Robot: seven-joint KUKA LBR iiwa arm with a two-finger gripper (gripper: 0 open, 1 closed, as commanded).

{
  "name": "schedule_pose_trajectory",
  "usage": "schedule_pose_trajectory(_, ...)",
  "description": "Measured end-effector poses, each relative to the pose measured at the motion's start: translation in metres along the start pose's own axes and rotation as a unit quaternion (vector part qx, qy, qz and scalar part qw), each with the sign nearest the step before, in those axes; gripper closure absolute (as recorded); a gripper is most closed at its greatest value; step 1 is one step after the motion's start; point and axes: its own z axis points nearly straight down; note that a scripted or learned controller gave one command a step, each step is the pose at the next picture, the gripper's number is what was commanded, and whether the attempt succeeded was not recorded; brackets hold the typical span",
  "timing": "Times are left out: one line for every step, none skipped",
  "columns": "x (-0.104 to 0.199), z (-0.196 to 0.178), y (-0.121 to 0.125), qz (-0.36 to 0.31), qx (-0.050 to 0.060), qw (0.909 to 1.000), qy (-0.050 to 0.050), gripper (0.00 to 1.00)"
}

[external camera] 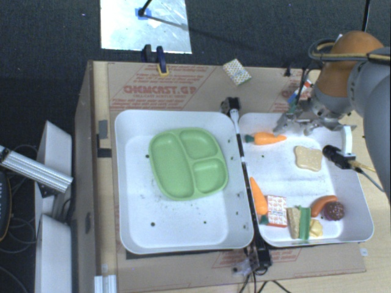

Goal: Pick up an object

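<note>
Approach stage: pincer (297, 122) hovers over the right bin's (360, 215) far edge, just beside the carrot (269, 138); finger state cannot be told. Next: descend onto carrot.

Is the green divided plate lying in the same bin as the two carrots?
No, the green divided plate lies in the left bin, while both carrots lie in the right bin.

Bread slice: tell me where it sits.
The bread slice lies in the right bin, toward its far right side, right of the carrot and just below the tool.
</note>
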Motion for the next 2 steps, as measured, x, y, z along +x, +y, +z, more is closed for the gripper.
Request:
schedule_pose_trajectory(-0.013, 0.012, -0.002, 0.003, 0.001, 1.0000, 0.000, 0.00)
schedule_pose_trajectory(0.050, 0.018, -0.005, 0.001, 0.008, 1.0000, 0.004, 0.00)
